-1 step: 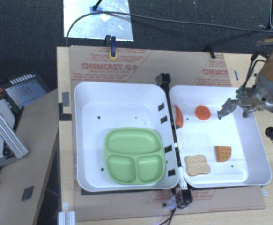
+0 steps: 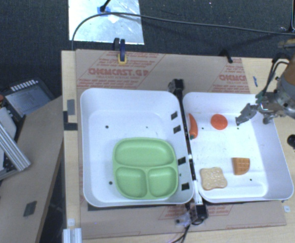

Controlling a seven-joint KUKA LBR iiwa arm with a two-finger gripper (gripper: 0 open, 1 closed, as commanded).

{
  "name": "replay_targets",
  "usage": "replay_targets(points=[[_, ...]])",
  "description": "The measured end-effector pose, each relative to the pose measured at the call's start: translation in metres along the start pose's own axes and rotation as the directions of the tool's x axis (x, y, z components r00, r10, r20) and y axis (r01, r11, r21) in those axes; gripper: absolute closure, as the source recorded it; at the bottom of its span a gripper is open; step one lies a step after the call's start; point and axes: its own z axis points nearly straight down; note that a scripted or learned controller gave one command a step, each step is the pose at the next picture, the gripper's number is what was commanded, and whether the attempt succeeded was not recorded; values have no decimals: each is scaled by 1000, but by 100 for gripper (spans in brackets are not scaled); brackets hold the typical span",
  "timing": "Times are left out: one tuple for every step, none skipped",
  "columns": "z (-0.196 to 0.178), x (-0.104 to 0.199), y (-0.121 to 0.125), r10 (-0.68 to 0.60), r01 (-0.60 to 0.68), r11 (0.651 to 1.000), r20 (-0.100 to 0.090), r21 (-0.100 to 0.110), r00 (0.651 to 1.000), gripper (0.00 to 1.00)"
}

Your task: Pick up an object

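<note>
Gripper hovering over right bin, near the orange round piece; holding nothing. Finger state: can't tell. Pick not yet done; descent, grasp, lift remaining.

Dark carpet floor surrounds the wooden bench.
</note>
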Motion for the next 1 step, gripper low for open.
replay_targets(points=[[54, -2, -10, 2, -2, 1000, -2, 3, 1000, 0]])
